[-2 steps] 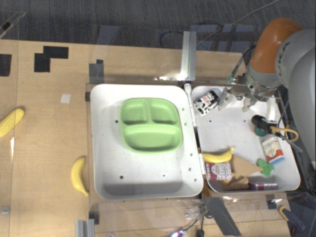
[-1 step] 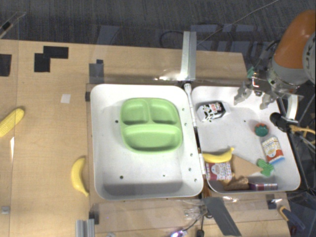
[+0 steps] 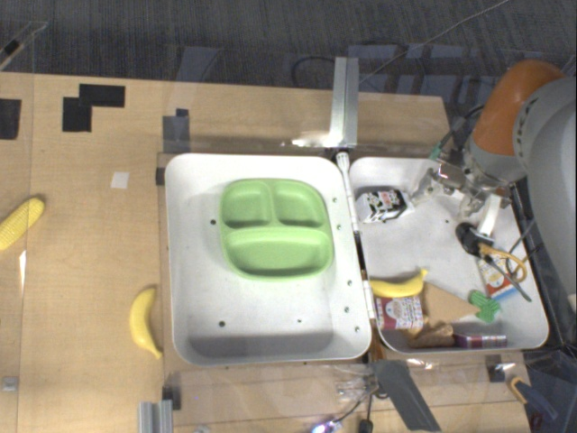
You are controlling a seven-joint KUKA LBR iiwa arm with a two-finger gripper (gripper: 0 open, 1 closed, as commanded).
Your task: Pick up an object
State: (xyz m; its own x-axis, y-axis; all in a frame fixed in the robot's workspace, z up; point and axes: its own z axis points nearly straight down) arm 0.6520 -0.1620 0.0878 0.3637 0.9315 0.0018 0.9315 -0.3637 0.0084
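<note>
My gripper hangs over the upper part of the right bin, below the orange band of the arm. A small black-and-white carton lies just left of it, apart from it. Lower in the same bin are a yellow banana, a red packet, a tan cardboard piece, a green clip and a dark marker. Nothing is seen held in the gripper.
The left bin holds a green divided plate. On the bench to the left lie a second banana and a yellow corn cob. Cables trail along the right bin's right side.
</note>
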